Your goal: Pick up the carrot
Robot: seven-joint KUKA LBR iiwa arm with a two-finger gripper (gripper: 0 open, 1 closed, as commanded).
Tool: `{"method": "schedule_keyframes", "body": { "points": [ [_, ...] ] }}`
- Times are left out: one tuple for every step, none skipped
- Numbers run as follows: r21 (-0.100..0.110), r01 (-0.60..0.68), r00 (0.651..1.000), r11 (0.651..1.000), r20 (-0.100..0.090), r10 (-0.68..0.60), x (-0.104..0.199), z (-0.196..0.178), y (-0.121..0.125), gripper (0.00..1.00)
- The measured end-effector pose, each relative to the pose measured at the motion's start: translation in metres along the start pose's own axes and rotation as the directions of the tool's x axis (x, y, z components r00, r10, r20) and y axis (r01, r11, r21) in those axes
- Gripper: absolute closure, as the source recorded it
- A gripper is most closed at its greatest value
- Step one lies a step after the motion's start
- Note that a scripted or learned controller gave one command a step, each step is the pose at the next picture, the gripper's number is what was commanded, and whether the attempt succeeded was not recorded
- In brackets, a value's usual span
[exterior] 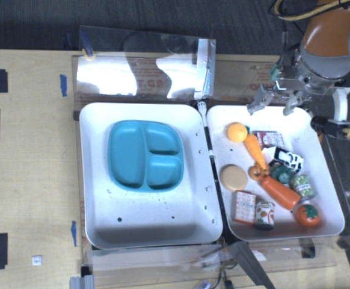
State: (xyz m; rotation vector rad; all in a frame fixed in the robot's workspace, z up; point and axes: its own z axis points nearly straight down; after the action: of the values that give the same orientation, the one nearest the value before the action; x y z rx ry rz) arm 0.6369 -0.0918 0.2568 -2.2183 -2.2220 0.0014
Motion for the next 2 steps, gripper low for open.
{"method": "schedule_keyframes", "body": {
  "points": [
    [0.002,-0.237,0.971,0.971,0.000,0.237,-0.010,0.130,-0.008,0.00],
    [-0.002,-0.072,0.997,0.997,-0.002,0.072,0.034,0.070,-0.048,0.00]
  ]
}}
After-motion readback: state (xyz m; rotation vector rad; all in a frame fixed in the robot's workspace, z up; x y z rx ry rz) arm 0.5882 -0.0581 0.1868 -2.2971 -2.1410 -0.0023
